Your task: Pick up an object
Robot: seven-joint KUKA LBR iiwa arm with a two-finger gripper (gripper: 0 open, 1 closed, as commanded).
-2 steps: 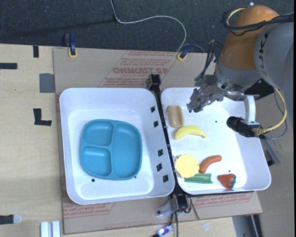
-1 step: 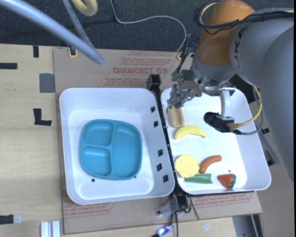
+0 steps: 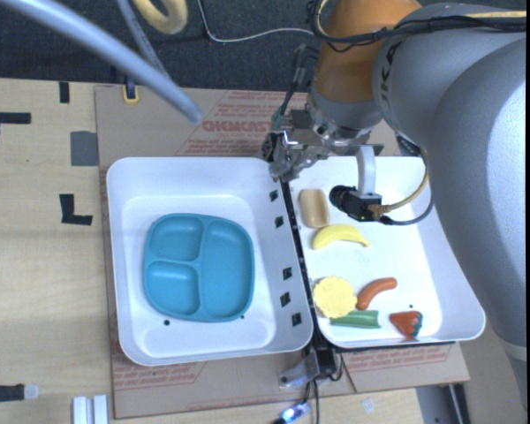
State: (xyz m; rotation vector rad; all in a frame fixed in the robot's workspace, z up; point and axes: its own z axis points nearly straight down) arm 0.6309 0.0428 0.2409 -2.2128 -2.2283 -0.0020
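Two shallow white bins sit side by side on the tabletop (image 3: 35, 228), resting on a sheet of brown cardboard (image 3: 234, 126). The left bin (image 3: 124, 184) holds a blue divided plate (image 3: 199, 268) with three compartments, lying flat near its middle. The right bin (image 3: 450, 299) holds the toy foods: a tan bread-like piece (image 3: 314, 207) near the far end beside the dividing wall, a yellow banana (image 3: 340, 236) just in front of it, a round yellow corn-like piece (image 3: 333, 296) farther toward the near end, an orange sausage (image 3: 376, 291) just to its right, a green bean pod (image 3: 354, 320) lying along the near side of those two, and a red piece (image 3: 406, 322) close to the near right corner. The grey arm (image 3: 464, 104) reaches in from the right, its orange band above the wrist, and the hand (image 3: 287, 155) hangs over the far end of the wall between the two bins, just beyond the bread-like piece and apart from it. Whether the hand is released or clenched cannot be told from this angle; nothing is seen between its tips. A black cylindrical part (image 3: 352, 202) on a cable hangs near the banana.
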